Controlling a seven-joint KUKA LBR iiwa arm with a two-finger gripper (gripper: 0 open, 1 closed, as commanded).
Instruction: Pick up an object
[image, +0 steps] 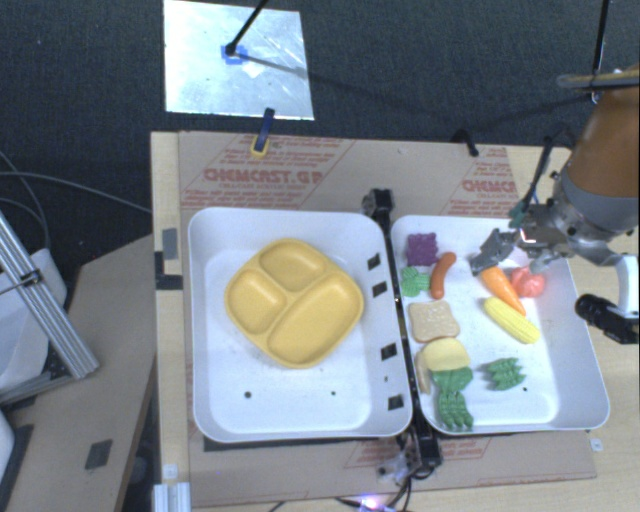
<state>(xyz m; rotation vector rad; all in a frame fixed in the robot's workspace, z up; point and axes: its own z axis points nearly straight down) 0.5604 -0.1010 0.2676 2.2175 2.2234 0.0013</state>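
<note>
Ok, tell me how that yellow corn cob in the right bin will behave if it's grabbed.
The corn cob looks like moulded plastic, so probably stiff and light. Its rounded, elongated shape may roll or slip if pinched off-centre.

Toy carrot in the right bin

An orange carrot (502, 289) is laid slantwise just above the yellow corn cob (511, 320), touching a pink piece (531, 283) at its right.
</note>
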